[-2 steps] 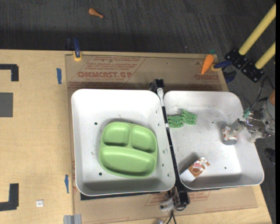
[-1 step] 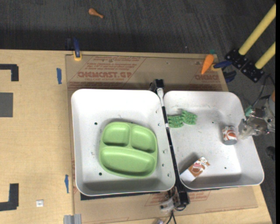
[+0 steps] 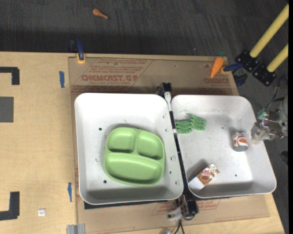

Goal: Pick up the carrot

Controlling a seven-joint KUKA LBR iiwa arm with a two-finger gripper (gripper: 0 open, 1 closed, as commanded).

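Surface (image 3: 36,137): tan board carrying two shallow white bins side by side, with blue tape marks and black corner marks toward 9 o'clock.

Left bin (image 3: 87,114): holds one green divided tray (image 3: 134,156), three compartments, lying flat near the bin's middle.

Right bin (image 3: 219,107): holds three items. A green leafy toy piece (image 3: 190,124) lies at the bin's 10 o'clock, close to the divider between the bins. A small can (image 3: 240,140) with red and white label sits toward 3 o'clock, near the bin's wall. A red and white carton (image 3: 207,175) lies tilted at 6 o'clock, near the lower rim.

Carrot (image 3: 217,67): orange with a green top, lying on the board outside both bins, at 12 o'clock from the right bin, just beside a blue clamp (image 3: 232,67).

Pincer (image 3: 267,125): at the frame's 3 o'clock edge, over the right bin's outer rim, near the can and well apart from the carrot. Whether it is apart or together cannot be told; nothing visible held in it.

Other: a small orange object (image 3: 99,13) on the dark floor at 11 o'clock; two yellow bars (image 3: 270,32) at 1 o'clock.
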